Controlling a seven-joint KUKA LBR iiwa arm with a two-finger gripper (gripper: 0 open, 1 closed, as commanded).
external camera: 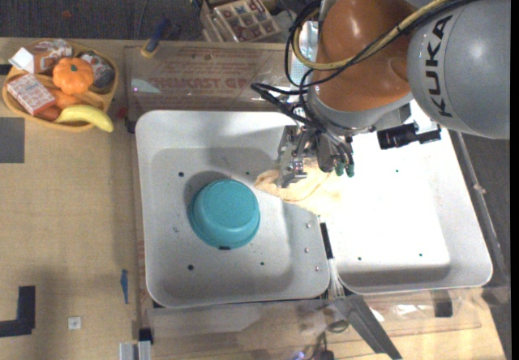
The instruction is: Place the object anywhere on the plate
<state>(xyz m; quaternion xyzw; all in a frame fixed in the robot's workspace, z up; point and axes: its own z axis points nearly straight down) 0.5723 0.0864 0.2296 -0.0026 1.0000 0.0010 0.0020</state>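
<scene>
Pale flat object (pixel 280 183) — beneath gripper (pixel 312 165)

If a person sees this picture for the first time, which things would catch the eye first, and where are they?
The big grey arm with its orange band fills the upper right, its gripper low over a pale object at the left bin's right edge. A teal plate sits in the left bin, and a basket of toy food stands at far left.
</scene>
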